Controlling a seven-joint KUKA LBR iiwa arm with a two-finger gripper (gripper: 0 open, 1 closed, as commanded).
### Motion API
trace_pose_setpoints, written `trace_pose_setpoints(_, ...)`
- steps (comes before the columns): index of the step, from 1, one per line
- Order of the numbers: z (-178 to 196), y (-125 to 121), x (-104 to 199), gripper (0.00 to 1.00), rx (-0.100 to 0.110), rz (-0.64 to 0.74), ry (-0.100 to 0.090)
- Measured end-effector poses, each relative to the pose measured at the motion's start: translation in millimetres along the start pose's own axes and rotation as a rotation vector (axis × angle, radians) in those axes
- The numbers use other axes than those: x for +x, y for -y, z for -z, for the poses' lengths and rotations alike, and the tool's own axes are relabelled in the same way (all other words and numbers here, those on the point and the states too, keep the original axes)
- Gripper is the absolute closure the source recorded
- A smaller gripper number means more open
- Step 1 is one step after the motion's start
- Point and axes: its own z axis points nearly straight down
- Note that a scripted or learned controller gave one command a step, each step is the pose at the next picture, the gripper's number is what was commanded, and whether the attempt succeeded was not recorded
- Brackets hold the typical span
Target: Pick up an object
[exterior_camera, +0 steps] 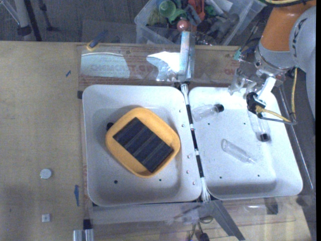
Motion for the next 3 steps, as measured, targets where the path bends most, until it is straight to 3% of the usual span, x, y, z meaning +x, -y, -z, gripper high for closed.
trace_pose_setpoints(1,10.4,-0.5,1.2,1.00,-0.003,0.003,0.001)
trace_pose_setpoints(2,9.0,49.1,-85.1,1.00,0.006,-0.123,0.000)
trace_pose_setpoints(3,-58.8,-28.1,-98.1,1.00,0.001,-0.038,0.001)
